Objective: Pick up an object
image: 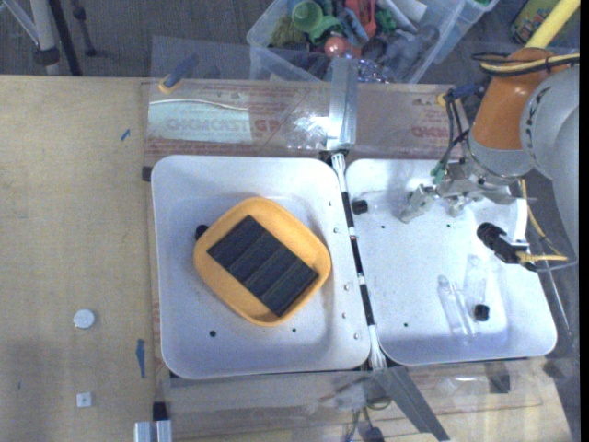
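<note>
Camera view. The landmark is the divider (354, 247) between the two white bins. Left of it, in the left bin (175, 339), lies a yellow object with a dark ribbed panel (262, 261), resting flat near the bin's centre. Right of the divider, in the right bin (405, 330), lie a clear plastic piece (457, 304) toward the near edge and a small black item (358, 206) just beside the divider.

The gripper (414, 201) hangs over the far part of the right bin, right of the divider. No object sits between the fingers; whether they are open or closed cannot be told at this resolution.

Risks, as judgement:
- The clear piece is low-contrast against the white floor; a descent may miss it or only nudge it aside.
- The yellow object is wide and rounded; the fingers may not span it and could slip off its rim.
- A descent close to the divider could strike the bin wall.
- Cables near the wrist (497, 238) could snag during travel.
</note>
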